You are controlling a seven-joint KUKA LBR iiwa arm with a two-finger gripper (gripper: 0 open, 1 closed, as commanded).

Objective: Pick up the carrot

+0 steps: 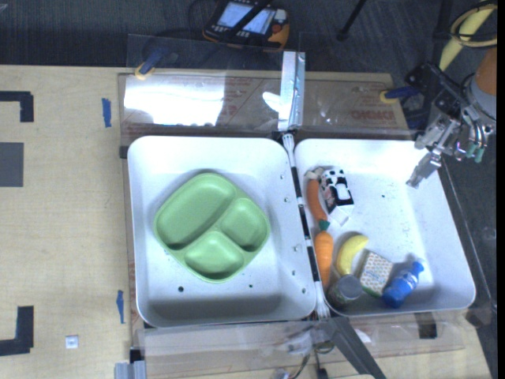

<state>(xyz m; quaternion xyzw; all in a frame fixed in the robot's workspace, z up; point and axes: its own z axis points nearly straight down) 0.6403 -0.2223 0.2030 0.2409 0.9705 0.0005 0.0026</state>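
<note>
Two white bins (142,212): one green plate (211,225), one carrot (323,257).

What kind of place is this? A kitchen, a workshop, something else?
Most likely a robot test lab, not a kitchen. Two white bins sit side by side on a bench marked with tape, one with a green tray, the other with toy-like items such as a carrot. A robot claw hangs over the right bin's corner.

A robotics lab is showing here: two white bins (442,212) are sitting on a taped wooden bench (55,212), with a pendant (245,20) and tripod legs (359,6) lying behind.
</note>
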